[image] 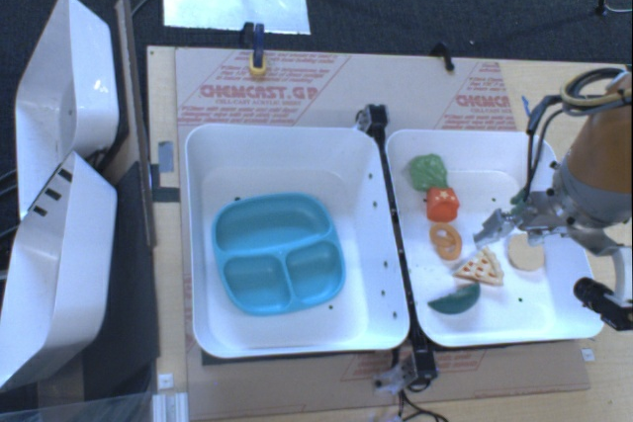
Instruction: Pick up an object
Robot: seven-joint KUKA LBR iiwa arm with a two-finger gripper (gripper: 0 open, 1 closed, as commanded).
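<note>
Gripper (492,230), finger state indeterminate, hovers beside pizza slice (481,267) and pretzel (446,240); the crowding risks nudging a neighbour and missing the grasp.

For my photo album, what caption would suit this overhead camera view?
Robot gripper hovers over toy foods in the right bin, near a pizza slice; blue divided tray sits in the left bin.

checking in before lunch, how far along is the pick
Done: the gripper is down inside the right bin, just above the pizza slice. In hand: nothing visibly. Left: grasping and lifting; the pizza slice, cookie and pretzel all lie on the bin floor.
</note>
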